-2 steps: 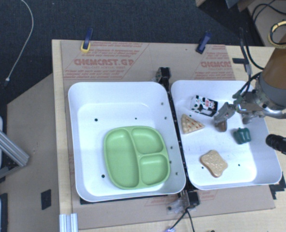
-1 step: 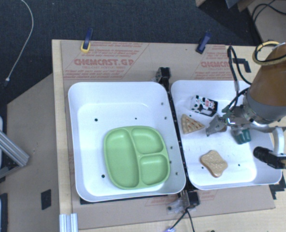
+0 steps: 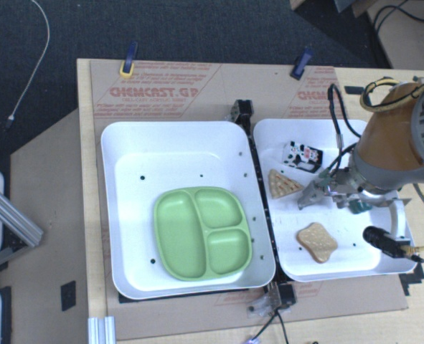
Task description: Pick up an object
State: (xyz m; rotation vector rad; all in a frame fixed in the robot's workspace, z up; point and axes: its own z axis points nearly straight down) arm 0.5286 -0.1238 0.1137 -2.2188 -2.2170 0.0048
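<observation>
The right bin [image 3: 355, 264] holds three objects. A tan triangular toast piece [image 3: 283, 185] lies near its left wall, a tan bread slice [image 3: 317, 241] lies toward the front, and a small black-and-white item [image 3: 303, 156] lies at the back. My gripper [image 3: 313, 194] hangs low over the middle of this bin. Its grey tip is just right of the toast piece and above the bread slice. Nothing shows between the toast and the tip that tells whether they touch. The grey arm with its orange band [image 3: 387, 131] covers the bin's right side.
The left bin [image 3: 125, 156] holds a green divided plate [image 3: 201, 231]. A black ridge [image 3: 258, 185] separates the two bins. Cables [image 3: 335, 117] loop off the arm over the right bin's back. A black part [image 3: 384, 242] juts out near the right bin's front right corner.
</observation>
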